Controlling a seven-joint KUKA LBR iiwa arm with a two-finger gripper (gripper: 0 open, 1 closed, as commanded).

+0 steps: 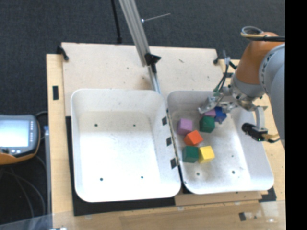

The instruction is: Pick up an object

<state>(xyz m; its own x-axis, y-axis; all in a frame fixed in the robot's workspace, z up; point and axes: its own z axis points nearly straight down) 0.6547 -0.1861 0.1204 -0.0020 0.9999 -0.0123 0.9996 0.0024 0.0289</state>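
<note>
Blue block (220,114) sits under the gripper (214,106) in the right bin (249,176)

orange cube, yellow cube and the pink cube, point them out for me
orange cube (194,138), camera view, on its top face
yellow cube (206,153), camera view, on its top face
pink cube (185,126), camera view, on its top face
</note>
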